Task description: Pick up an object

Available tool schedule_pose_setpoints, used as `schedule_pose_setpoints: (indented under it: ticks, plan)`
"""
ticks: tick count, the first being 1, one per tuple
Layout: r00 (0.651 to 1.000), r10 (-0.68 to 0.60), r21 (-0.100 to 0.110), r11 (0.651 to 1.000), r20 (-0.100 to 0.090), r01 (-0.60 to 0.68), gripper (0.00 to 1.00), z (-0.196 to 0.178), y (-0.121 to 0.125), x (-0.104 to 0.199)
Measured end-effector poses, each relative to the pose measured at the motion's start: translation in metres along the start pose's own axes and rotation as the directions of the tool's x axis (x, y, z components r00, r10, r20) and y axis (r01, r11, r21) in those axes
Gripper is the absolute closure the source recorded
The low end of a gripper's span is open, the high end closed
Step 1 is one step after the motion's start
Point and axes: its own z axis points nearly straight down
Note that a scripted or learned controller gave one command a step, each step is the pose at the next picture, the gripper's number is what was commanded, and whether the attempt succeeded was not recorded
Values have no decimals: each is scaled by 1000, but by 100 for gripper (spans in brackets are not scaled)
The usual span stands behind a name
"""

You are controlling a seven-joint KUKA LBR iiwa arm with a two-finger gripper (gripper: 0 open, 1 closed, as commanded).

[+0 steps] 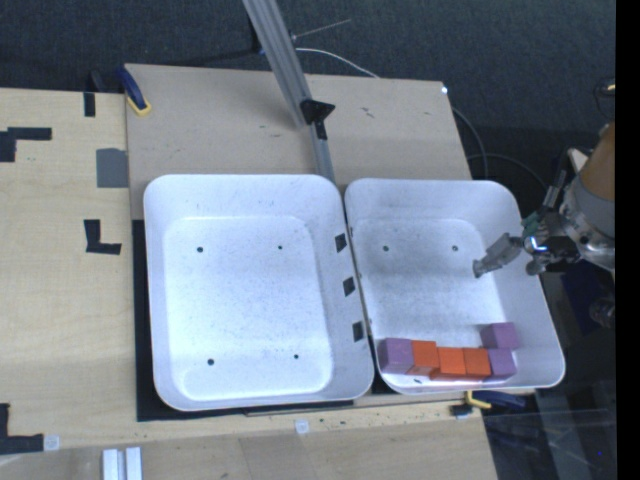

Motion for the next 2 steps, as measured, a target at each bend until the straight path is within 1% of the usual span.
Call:
schedule_pose_setpoints:
  ticks: [1,2]
  plan:
    - [1000,-1,-5,1000,2,1,0,-60,-27,12]
    - [1000,0,4,1000,0,0,0,146,6,56]
